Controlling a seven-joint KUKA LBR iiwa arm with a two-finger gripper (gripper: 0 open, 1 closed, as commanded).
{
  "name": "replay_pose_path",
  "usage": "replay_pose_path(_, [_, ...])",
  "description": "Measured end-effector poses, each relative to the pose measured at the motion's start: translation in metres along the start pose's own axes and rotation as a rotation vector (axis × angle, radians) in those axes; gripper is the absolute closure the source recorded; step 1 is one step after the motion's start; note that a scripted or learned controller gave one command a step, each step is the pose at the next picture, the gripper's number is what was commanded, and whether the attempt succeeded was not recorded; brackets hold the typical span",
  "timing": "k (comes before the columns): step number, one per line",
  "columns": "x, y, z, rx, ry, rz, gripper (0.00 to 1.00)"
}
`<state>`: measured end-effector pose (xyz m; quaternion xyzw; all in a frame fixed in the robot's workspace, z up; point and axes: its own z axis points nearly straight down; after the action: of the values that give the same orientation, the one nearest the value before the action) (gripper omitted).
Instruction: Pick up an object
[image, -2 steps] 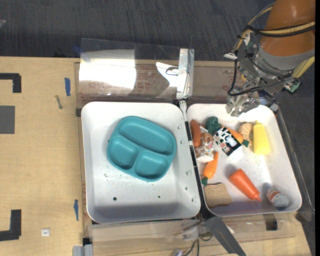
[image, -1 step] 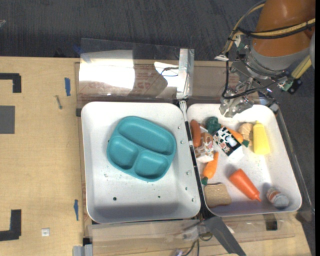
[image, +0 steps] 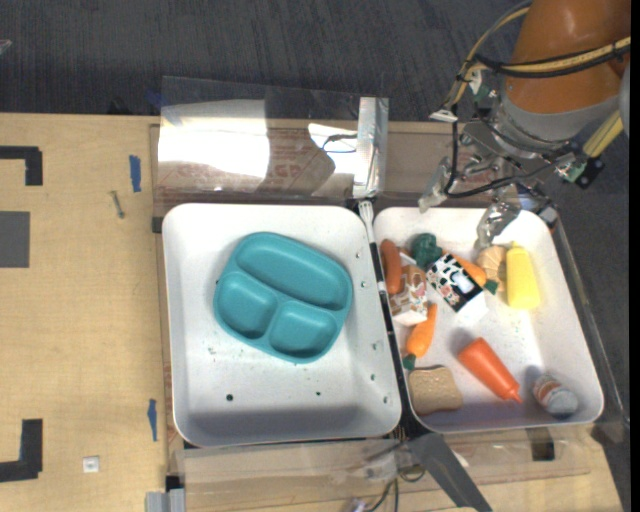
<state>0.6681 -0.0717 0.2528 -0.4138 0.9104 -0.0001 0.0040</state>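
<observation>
While my gripper (image: 497, 222) hangs over the back edge of the right bin (image: 575, 330), nothing sits between its fingers that I can make out — so the pick is, by my reckoning, not yet done. Whether it is set wide or narrow I cannot tell; cables and the wrist blur that part of the view.

Every candidate lies in that right bin. Closest to me is the yellow corn cob (image: 521, 277), just below the gripper near the bin's right wall. Beside it, toward the middle, rests a black-and-white carton (image: 455, 281), with a dark green piece (image: 425, 246) further back and a sausage-like item (image: 391, 266) along the left wall. A small carrot (image: 421, 335) and a larger orange cone-shaped carrot (image: 489, 368) lie nearer the front, and a slice of bread (image: 433, 389) and a grey-blue object (image: 555, 395) sit at the front corners.

The left bin (image: 190, 330) holds 1 teal divided plate (image: 284, 295).

What is left, I judge: descend, close on 1 item, lift clear.
</observation>
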Motion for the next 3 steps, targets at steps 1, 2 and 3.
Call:
replay_pose_path(1, [0.080, 0.013, 0.100, -0.007, 0.007, 0.035, 0.00])
replay_pose_path(2, [0.073, -0.007, 0.150, 0.005, -0.001, 0.067, 0.00])
replay_pose_path(3, [0.114, 0.061, 0.162, 0.006, -0.001, 0.240, 0.00])
